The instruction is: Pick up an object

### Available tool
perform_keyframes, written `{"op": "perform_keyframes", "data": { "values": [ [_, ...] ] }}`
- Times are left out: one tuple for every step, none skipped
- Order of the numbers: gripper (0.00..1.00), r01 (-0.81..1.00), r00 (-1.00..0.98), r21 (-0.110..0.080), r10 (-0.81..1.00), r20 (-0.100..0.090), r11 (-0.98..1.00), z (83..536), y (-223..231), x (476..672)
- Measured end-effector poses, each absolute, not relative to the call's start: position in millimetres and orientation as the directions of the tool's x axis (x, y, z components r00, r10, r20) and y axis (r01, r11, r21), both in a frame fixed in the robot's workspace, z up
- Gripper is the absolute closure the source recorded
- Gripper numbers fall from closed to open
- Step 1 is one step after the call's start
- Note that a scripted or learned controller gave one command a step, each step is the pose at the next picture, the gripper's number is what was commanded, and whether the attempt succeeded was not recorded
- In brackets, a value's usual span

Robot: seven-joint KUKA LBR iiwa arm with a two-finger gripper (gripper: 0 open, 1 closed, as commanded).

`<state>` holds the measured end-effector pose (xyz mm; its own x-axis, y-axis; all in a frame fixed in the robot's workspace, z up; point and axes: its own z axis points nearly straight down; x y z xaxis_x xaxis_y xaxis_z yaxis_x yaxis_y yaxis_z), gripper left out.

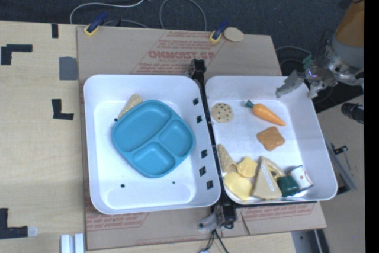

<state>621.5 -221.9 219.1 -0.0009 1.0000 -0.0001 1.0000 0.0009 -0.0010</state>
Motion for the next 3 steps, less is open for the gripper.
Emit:
{"op": "perform_keyframes", "data": {
  "values": [
    [0.00, 1.000, -0.003, 0.003, 1.000, -0.004, 0.003, 81.0, -204.0, 639.7],
    [1.00, 1.000, -0.003, 0.006, 1.000, -0.006, 0.003, 98.3, -205.2, 641.5],
    [1.00, 1.000, -0.014, 0.010, 1.000, 0.004, 0.014, 191.1, -82.7, 664.7]
  ]
}}
